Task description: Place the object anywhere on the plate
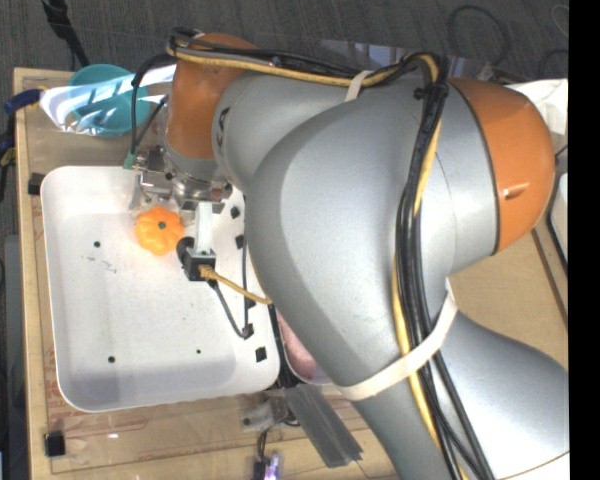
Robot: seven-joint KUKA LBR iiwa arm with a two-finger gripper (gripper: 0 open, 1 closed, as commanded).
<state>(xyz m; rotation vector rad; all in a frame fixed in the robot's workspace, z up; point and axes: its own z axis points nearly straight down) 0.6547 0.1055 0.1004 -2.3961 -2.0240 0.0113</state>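
Where the orange object (159,232) lies in the white bin (90,318), the fingers' (170,196) state stays untellable

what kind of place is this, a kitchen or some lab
Most likely a robotics lab or test cell, not a kitchen: a grey and orange industrial arm with taped-on cables reaches over a shallow white bin on a wooden bench, with a small orange toy-like object lying in the bin.

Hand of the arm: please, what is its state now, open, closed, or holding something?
Hand: cannot be told. It sits over the left bin, right beside the orange object, which lies on the bin floor.
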